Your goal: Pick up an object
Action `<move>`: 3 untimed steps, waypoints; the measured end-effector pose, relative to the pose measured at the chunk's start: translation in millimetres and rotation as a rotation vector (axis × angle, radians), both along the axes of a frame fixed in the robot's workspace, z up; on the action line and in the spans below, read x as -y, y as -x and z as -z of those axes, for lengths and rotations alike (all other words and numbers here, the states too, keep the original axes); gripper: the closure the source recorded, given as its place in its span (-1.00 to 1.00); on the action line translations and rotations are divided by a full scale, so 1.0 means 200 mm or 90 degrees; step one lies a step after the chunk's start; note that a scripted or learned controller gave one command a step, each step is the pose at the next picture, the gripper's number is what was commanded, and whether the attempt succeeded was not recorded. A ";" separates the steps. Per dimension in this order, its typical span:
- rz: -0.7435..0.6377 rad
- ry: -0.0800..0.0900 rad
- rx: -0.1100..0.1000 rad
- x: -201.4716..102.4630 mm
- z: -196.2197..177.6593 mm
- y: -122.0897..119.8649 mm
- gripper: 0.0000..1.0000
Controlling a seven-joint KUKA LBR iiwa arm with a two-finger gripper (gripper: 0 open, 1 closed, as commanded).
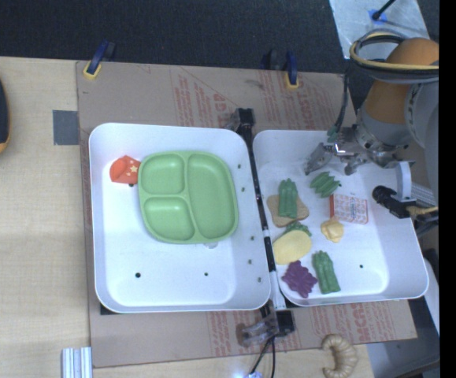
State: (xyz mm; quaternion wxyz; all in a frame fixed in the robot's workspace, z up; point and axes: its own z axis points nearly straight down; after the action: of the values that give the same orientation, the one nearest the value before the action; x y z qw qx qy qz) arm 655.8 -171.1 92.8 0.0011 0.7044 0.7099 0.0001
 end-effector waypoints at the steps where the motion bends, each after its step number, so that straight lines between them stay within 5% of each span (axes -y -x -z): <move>1: 0.003 -0.001 -0.006 -0.11 0.01 0.22 -1.00; 2: 0.001 0.000 0.000 0.02 0.00 -0.01 -1.00; 3: 0.003 -0.001 -0.006 -0.11 0.01 0.18 -1.00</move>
State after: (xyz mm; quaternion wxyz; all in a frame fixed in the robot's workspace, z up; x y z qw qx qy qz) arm 618.9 -149.5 91.6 -0.0032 0.7059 0.7082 -0.0026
